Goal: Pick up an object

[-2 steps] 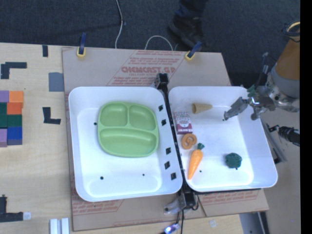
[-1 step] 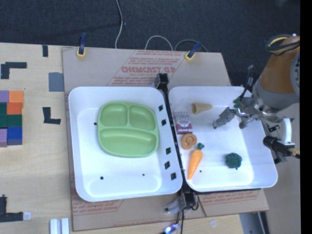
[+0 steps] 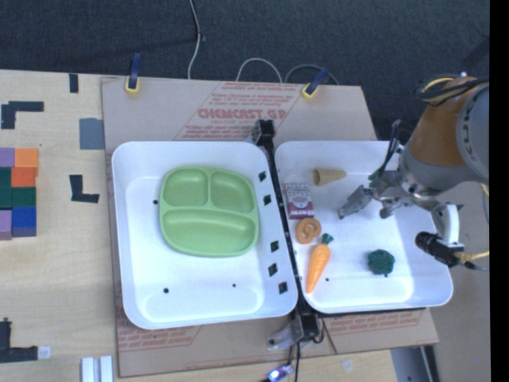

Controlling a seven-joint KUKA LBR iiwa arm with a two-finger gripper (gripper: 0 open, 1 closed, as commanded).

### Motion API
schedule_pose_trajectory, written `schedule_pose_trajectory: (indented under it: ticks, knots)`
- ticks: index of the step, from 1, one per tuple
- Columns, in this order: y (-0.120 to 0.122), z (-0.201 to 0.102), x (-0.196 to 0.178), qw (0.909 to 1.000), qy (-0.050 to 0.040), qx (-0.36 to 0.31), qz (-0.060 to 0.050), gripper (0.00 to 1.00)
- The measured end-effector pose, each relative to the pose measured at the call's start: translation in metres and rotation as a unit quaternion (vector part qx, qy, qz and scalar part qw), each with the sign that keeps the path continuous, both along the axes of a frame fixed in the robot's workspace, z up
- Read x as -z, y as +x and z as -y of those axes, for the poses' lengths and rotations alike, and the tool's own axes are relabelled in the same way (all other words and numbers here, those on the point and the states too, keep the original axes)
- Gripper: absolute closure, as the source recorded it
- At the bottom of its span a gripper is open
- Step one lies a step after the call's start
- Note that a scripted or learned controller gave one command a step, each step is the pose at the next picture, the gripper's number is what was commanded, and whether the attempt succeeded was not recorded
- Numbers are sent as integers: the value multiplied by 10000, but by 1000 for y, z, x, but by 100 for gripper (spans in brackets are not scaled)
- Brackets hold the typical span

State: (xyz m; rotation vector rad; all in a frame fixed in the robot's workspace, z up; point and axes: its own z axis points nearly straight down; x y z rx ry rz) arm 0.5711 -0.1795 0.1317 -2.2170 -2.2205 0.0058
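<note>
Camera view puts my gripper at right of centre, over the right bin, fingers slightly parted around nothing. I see the toy carrot lower left of it, the broccoli lower right.

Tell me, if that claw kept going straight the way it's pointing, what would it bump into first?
The gripper points leftward across the right bin. Straight on, it would probably meet the small pink packet first, with the bagel-like ring just below that line. Its height above the bin floor is unclear, so it might pass over them.
</note>
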Motion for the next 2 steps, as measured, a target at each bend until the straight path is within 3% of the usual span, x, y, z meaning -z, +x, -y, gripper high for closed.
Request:
schedule_pose_trajectory:
  ticks: [1, 2]
  knots:
    - [0, -1, 49, 10000, -10, -1, 24, 0]
    - [1, 0, 35, 10000, -21, -3, 44, 100]
